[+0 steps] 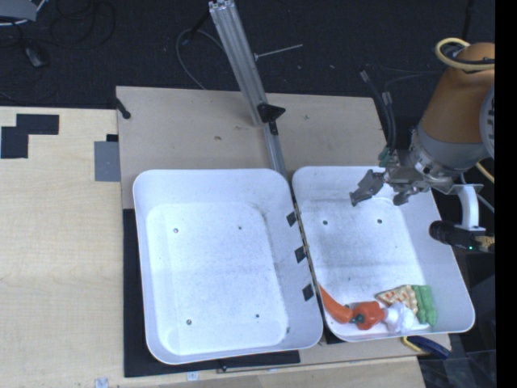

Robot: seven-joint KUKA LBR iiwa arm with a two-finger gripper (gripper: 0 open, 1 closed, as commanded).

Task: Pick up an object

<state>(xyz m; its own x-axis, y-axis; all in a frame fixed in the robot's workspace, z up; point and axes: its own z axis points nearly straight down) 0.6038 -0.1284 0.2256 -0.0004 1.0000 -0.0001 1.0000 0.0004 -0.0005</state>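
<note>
Over the right bin [339,186], the gripper [382,191] hangs with jaws apart, holding nothing; toys pile [388,307] sits well apart in the near corner.

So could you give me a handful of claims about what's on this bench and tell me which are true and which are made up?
1. The objects sit piled in the near corner of the right bin. True.
2. The gripper is clutching the orange object. False: it hangs over the bin's far end, well apart from the pile.
3. A green object lies in the pile. True.
4. The left bin holds the pile. False: the pile is in the right bin.
5. The arm enters from the left of the view. False: it enters from the right.
</note>
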